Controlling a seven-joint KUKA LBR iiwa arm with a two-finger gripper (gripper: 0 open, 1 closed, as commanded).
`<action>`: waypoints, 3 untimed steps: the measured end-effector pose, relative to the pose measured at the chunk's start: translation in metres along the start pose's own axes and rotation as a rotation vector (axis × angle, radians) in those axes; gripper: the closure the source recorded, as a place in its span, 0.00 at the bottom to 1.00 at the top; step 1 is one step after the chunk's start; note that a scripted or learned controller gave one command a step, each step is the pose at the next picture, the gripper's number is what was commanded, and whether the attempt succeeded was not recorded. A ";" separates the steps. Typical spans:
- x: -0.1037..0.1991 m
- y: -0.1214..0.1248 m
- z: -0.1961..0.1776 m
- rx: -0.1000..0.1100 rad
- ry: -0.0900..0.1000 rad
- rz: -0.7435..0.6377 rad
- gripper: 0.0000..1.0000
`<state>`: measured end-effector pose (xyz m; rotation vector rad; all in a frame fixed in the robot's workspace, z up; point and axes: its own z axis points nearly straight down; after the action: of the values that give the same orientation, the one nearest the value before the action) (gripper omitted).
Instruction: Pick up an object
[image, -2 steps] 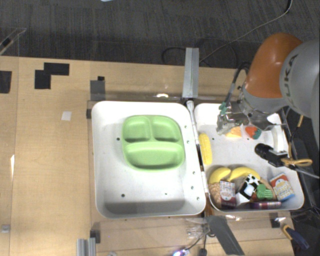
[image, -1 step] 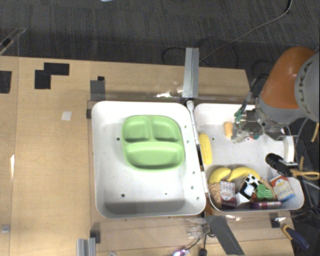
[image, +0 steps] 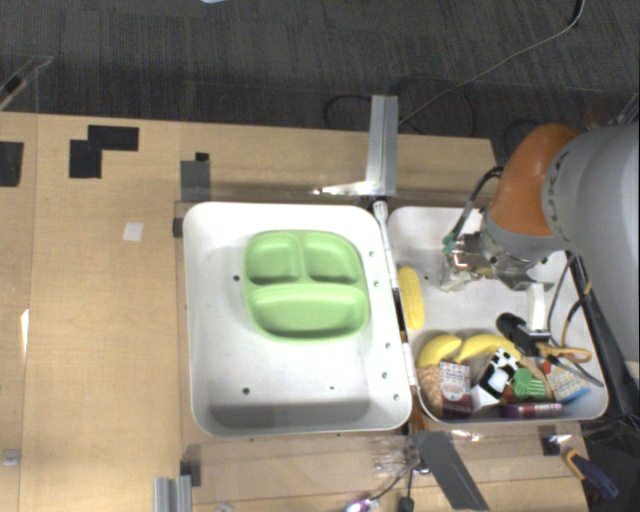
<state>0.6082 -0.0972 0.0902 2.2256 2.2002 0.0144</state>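
The gripper (image: 457, 268) hangs low over the bare far part of the right bin (image: 420, 226); whether it is spread or closed cannot be made out. The corn (image: 410, 297) lies just to its left, lengthwise along the bin's left wall, near the gripper but apart from it. The bananas (image: 465, 350) lie nearer the camera, at the edge of a heap of small things crowding the bin's near end, among them a black-and-white toy (image: 500, 376). The arm (image: 595, 185) reaches in from the right, its orange band (image: 522, 190) above the wrist, which bends down and leftward into the bin. A green plate (image: 305, 283) sits in the left bin (image: 215, 340).
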 end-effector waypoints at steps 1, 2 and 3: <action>-0.001 0.000 0.000 0.001 -0.001 0.001 0.00; -0.026 -0.105 -0.003 0.000 0.000 -0.109 0.00; -0.012 -0.113 -0.004 -0.013 -0.006 -0.338 0.00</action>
<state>0.4952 -0.1075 0.0925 1.8146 2.5315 0.0185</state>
